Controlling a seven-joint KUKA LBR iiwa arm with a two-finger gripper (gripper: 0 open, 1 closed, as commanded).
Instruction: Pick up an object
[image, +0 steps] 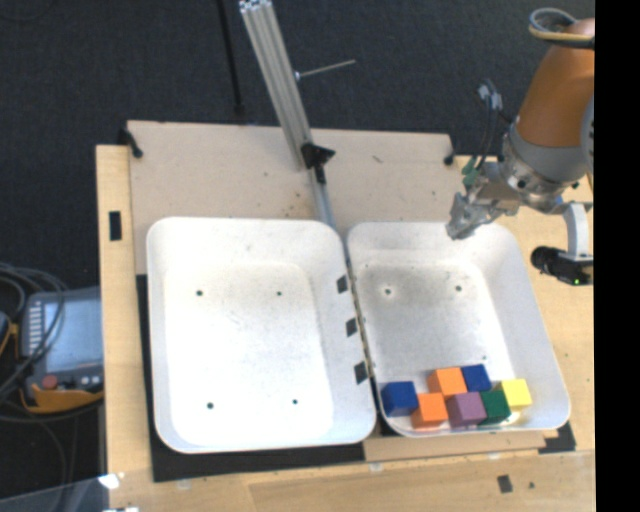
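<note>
1. Blocks (458, 396), a cluster of coloured cubes (blue, orange, purple, green, yellow), sit touching one another in the near corner of the right bin (520, 300).
2. Gripper (462, 222) hangs over the right bin's far rim, well apart from the blocks.
3. Gripper opening: cannot tell. Nothing seen in its grasp.
4. Left bin (170, 300) lies beside the right one.

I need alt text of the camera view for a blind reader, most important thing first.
A grey robot arm with an orange band holds its tool over the far rim of the right shallow white bin. Small coloured blocks cluster in that bin's near corner, beside the left white bin.
</note>
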